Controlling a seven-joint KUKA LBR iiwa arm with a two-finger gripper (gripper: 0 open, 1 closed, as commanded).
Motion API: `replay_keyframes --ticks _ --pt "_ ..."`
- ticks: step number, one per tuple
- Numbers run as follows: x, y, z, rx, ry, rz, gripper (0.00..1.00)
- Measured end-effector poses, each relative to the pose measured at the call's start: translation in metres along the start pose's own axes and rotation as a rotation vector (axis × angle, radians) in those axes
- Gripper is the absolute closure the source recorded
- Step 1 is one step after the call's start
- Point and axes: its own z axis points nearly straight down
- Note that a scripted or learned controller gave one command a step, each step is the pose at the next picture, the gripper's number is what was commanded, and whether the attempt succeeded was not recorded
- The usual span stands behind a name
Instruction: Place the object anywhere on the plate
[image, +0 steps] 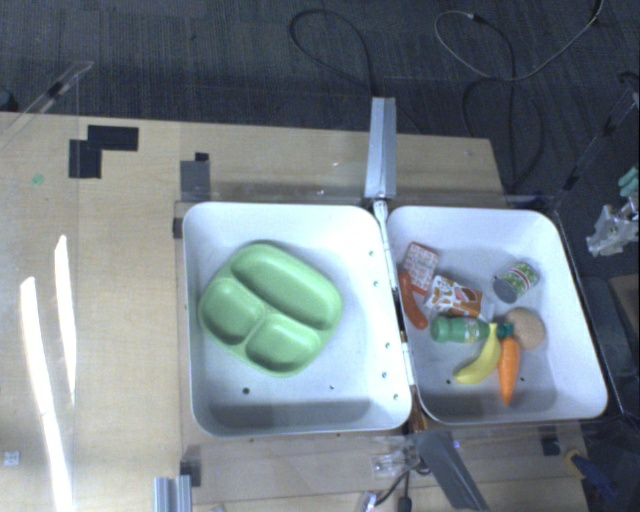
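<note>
Sitting far from the gripper (612, 228) is the left bin (200, 400), holding a green plate (271, 307). Nearer the gripper, the right bin (575, 400) holds a carrot (508, 368), banana (480, 362), green bottle (459, 329) and small can (516, 279). I cannot tell how wide the gripper is or if it holds anything.

1. The plate (272, 308) is pale green with three compartments, lying flat and slightly turned in the left bin (205, 400).
2. Its compartments hold nothing.
</note>
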Motion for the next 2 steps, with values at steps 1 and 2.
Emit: replay_keyframes --ticks 1,2 --pt "0.019 0.011 0.054 0.003 0.002 0.136 1.00" --pt "0.027 0.001 0.097 0.004 0.002 0.126 1.00"
